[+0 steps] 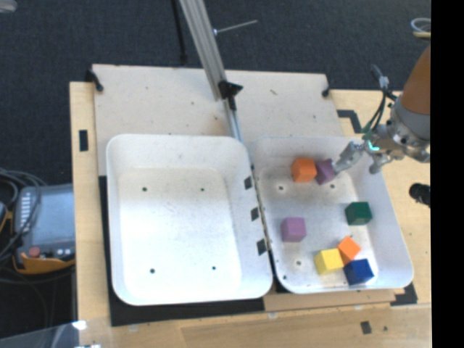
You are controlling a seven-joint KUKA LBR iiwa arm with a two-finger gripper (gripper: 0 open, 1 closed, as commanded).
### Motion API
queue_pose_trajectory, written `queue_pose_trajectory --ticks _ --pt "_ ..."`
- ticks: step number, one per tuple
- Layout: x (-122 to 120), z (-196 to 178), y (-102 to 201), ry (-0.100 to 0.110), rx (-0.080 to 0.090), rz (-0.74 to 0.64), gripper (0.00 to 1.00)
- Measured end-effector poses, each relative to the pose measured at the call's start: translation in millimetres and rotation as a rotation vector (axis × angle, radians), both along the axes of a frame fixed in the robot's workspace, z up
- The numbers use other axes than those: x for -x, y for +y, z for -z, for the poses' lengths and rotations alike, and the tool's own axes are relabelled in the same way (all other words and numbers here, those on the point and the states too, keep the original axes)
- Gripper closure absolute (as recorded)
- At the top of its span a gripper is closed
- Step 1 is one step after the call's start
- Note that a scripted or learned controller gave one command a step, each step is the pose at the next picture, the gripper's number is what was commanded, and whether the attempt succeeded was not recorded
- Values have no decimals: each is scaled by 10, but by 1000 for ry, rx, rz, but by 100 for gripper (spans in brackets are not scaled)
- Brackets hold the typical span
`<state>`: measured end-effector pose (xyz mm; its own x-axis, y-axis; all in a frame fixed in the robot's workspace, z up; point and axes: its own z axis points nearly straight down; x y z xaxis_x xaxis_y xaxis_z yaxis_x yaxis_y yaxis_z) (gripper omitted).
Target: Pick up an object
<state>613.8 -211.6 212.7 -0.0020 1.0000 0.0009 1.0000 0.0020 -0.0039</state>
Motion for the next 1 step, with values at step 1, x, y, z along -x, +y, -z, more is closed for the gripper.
queue_pose_trajectory --ticks 1 --pt "-9 -32 -6 -4 4 -3 0"
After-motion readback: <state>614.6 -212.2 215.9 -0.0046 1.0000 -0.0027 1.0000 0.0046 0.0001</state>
